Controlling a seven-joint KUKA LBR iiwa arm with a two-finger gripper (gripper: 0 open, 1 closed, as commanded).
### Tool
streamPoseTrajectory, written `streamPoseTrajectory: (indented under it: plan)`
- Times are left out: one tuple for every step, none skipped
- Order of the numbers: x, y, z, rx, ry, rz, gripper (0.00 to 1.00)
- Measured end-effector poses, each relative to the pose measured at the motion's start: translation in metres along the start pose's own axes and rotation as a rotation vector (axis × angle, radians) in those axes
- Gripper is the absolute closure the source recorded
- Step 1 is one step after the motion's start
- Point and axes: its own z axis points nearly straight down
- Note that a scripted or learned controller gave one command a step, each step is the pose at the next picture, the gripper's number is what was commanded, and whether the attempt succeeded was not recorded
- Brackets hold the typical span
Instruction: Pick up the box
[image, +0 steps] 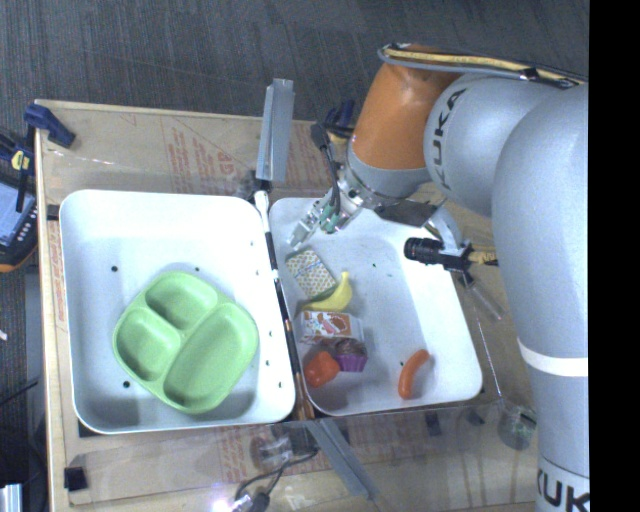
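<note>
A small red-and-white box (327, 325) lies in the right bin (450, 310), near its left wall and below the banana (338, 292). A flat item with a checked pattern (308, 268) lies just above the banana. My gripper (316, 224) hangs over the far left corner of the right bin. It is above the checked item and well clear of the box. Nothing is visibly held in it. The grey arm with its orange band (400, 110) reaches in from the right.
A red tomato (321, 369) and a purple grape bunch (350, 353) sit right below the box, with a sausage (413, 372) to the right. The left bin (90, 230) holds a green divided plate (186, 341). A rail (283, 300) separates the bins.
</note>
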Motion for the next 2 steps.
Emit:
streamPoseTrajectory:
  plan:
    - [0.0,0.0,0.0,0.0,0.0,0.0,0.0]
    - [-0.016,-0.042,0.089,0.0,0.0,0.296,0.0]
